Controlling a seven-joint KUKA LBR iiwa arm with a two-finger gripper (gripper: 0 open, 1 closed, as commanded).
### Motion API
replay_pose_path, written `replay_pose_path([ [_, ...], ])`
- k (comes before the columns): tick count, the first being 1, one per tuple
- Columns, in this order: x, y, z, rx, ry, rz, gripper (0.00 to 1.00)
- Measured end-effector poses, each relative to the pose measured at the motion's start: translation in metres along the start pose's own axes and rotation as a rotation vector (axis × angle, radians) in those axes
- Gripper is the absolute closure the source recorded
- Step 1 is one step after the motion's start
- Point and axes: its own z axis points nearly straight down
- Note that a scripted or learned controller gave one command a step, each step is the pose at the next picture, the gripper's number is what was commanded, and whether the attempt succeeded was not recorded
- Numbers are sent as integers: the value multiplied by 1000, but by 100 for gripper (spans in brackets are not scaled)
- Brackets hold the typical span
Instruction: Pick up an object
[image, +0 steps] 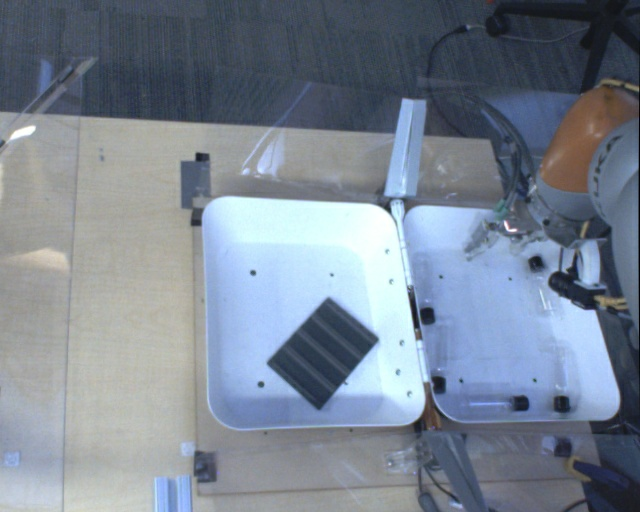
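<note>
Dark ribbed pad (323, 352) sits tilted in the left bin (230, 230); end effector (497, 232) over the right bin (590, 385), grip state can't tell.

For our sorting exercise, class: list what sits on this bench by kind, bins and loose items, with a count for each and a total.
Shallow white bins: 2, the left bin and the right bin
Dark ribbed flat pad: 1, the pad lying askew in the left bin
Total: 3

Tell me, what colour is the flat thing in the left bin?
Dark grey with ridged stripes, seen from the camera view.
</note>
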Motion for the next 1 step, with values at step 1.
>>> replay_pose_path([
  [1, 1, 3, -13, -7, -3, -6, 100],
])
